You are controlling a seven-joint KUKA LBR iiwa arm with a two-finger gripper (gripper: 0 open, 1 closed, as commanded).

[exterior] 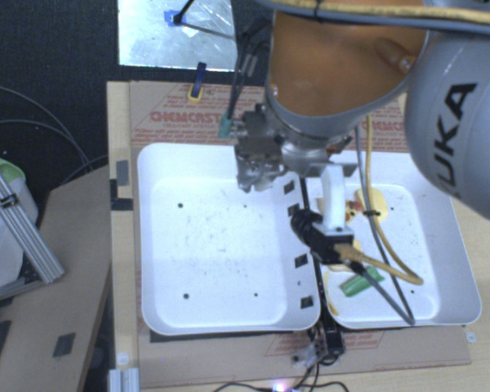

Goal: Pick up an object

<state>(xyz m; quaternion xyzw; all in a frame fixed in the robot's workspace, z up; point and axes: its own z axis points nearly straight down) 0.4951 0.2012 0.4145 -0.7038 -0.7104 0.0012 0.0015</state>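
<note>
My gripper (253,172) hangs over the far right part of the left bin (171,219), close to the wall between the two bins. I see nothing between its tips from this angle. In the right bin (441,243), a yellow object (374,200) with a bit of red beside it lies near the middle, partly hidden by the robot's bracket. A small green block (360,285) lies near that bin's front, under a yellow cable. Both objects are to the right of the gripper and nearer the camera.
The big grey and orange arm covers the far part of the right bin. Both bins rest on a cardboard sheet (171,117). A small blue and yellow item (198,84) lies behind the left bin. A metal frame (16,227) stands at the left.
</note>
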